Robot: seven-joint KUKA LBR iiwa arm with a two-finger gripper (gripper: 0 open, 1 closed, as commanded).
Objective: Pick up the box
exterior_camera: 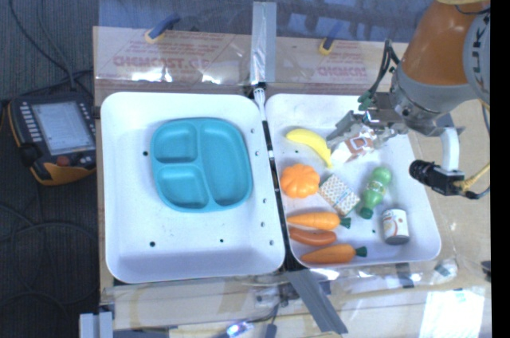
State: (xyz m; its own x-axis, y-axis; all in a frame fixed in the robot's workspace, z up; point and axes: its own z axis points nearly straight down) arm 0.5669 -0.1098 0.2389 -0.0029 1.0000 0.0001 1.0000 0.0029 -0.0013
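A small box (339, 194) with a checked pattern lies tilted in the middle of the right bin (426, 237), between the orange pumpkin (299, 179) and the green bottle (374, 189). My gripper (365, 127) hangs over the bin's far part, up and to the right of the box and apart from it. Directly under the gripper sits a small white-and-red item (359, 143); whether the gripper touches it is unclear.
The right bin also holds a banana (309, 144), carrots (312, 221) along the front and a small can (394, 225). A blue divided plate (199, 163) lies in the left bin (127, 249). A teach pendant (52, 133) rests left of the bench.
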